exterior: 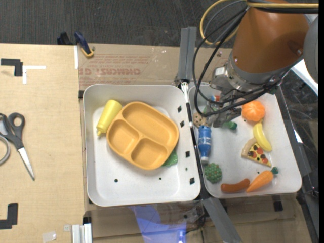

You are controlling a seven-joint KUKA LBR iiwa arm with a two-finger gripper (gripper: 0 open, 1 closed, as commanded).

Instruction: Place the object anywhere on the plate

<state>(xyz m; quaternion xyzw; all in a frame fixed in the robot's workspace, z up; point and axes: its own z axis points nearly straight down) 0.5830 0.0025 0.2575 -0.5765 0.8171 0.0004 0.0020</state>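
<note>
Arm over the right bin, plate waiting in the left bin.

You see the gripper [218, 116] low over the upper left part of the right bin [283, 184], under the orange wrist; you cannot tell its state, since the wrist and cables hide it. Around it lie the toy foods: an orange [253, 111] just to its right, a banana [261, 136], a pizza slice [256, 152], a carrot [261, 179], a sausage [235, 187], a broccoli floret [213, 172] and a blue bottle [204, 142] along the bin's left wall. The orange three-compartment plate [143, 134] sits in the left bin [136, 186], a yellow bottle [108, 115] touching its upper left rim, something green [170, 159] peeking from under its lower right edge. Scissors [17, 140] lie on the wooden bench [40, 186], well apart.
</note>
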